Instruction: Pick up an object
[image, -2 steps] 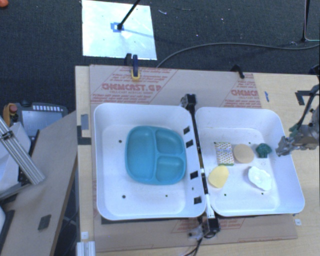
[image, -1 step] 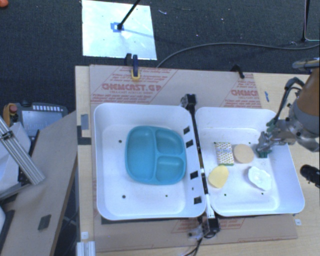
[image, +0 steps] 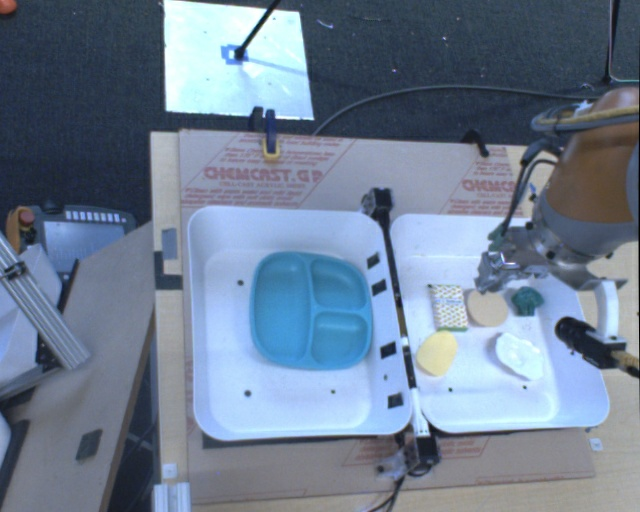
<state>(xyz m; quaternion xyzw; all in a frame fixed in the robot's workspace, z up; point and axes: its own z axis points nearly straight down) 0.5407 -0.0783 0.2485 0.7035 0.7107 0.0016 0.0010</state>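
Right bin (image: 570, 405) holds five objects — yellow piece (image: 437, 353), sponge (image: 449, 306), tan disc (image: 488, 311), teal lump (image: 526, 298), white piece (image: 519, 355). One gripper (image: 492, 273) hovers over the disc — grasp unclear. Left bin (image: 215, 400): one blue plate (image: 308, 309).

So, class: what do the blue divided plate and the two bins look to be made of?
The blue divided plate looks like moulded plastic with a smooth, slightly matte finish: one even colour, rounded compartment ridges. The left bin and right bin look like thin, formed white plastic, judging by soft rounded corners and a faint sheen, though the material is not certain.
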